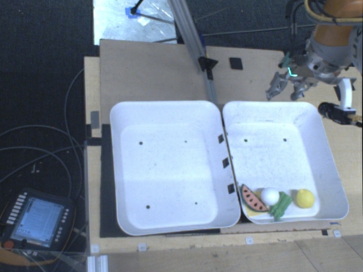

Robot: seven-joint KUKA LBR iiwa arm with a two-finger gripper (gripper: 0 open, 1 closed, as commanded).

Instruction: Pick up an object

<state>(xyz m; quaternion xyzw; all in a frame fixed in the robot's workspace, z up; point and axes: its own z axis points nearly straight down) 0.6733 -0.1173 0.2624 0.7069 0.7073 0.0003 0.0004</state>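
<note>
Your two-finger end effector (pixel 288 88) hangs open and empty beyond the shallow white right-hand bin's (pixel 326 130) far rim, likely because the small yellow lemon-shaped toy (pixel 305 198) lies against that bin's near wall.

Stuff you can't quite make out here

The arm (pixel 334 16) gets chopped off by the top-right edge. A yellow thing (pixel 255 209) is mostly buried under the watermelon slice (pixel 253 197) and white ball (pixel 269 196). The handheld screen (pixel 37 220) bottom left is too tiny to read.
</note>
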